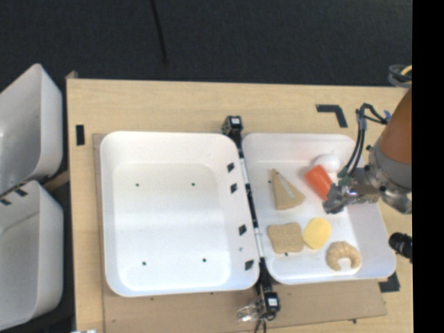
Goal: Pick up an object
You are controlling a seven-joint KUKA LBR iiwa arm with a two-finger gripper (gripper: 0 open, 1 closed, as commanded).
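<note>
Taking the right bin (361,269) as our landmark, we start at its near edge: a small black clip (268,300) sits on the bench just below its near-left corner. Inside, nearest us, we note a pale croissant (344,255) at the near right. Just beyond and to its left lies a round yellow piece (317,232), and left of that, almost touching, a square tan cracker-like slice (285,237). Farther back, toward the bin's middle, a tan wedge (285,191) points away from us. To the wedge's right lies an orange cylinder (318,180), with a white rounded object (327,161) touching its far end. The gripper (338,201) sits low over the bin, just right of the orange cylinder's near end; we cannot tell whether it is spread or closed, and we see nothing held in it. The arm (394,151) enters over the bin's right rim. The left bin (111,158) adjoins the right bin's left wall. Another black clip (232,124) marks the far end of the seam.
</note>
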